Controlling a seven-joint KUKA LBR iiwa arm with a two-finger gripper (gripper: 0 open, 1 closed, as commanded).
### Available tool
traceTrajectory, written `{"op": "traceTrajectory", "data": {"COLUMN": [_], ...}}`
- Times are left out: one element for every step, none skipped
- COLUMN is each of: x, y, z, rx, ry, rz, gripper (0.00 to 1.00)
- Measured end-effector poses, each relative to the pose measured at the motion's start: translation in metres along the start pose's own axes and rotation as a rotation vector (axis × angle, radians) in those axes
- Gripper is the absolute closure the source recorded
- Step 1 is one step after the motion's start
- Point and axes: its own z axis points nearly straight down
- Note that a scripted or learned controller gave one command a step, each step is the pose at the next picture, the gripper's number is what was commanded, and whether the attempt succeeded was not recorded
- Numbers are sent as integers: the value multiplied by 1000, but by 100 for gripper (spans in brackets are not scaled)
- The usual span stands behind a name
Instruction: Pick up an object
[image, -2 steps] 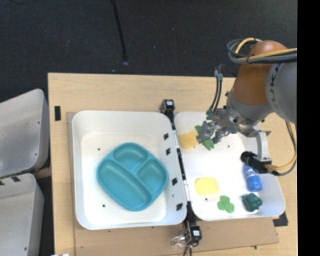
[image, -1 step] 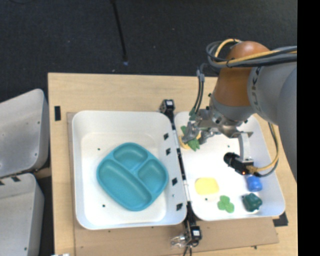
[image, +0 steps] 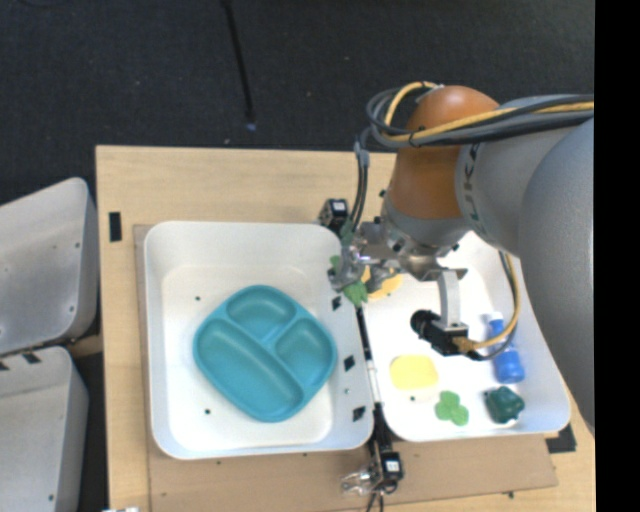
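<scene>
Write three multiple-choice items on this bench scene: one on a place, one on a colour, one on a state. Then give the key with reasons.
1. Where does the divided plate lie?
A. in the left bin
B. in the right bin
C. on the bare bench

2. What colour is that plate?
A. red
B. teal blue
C. black

3. How does the plate lie?
A. flat with its compartments facing up
B. upside down
C. standing on its edge

Key: 1 A, since it rests on the white floor of the left bin. 2 B, since its whole surface is teal blue. 3 A, since its three compartments show from above.
</scene>
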Motion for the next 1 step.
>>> {"op": "traceTrajectory", "data": {"x": [47], "y": [-4], "z": [2], "rx": [2], "ry": [0], "rz": [2], "gripper": [100]}}
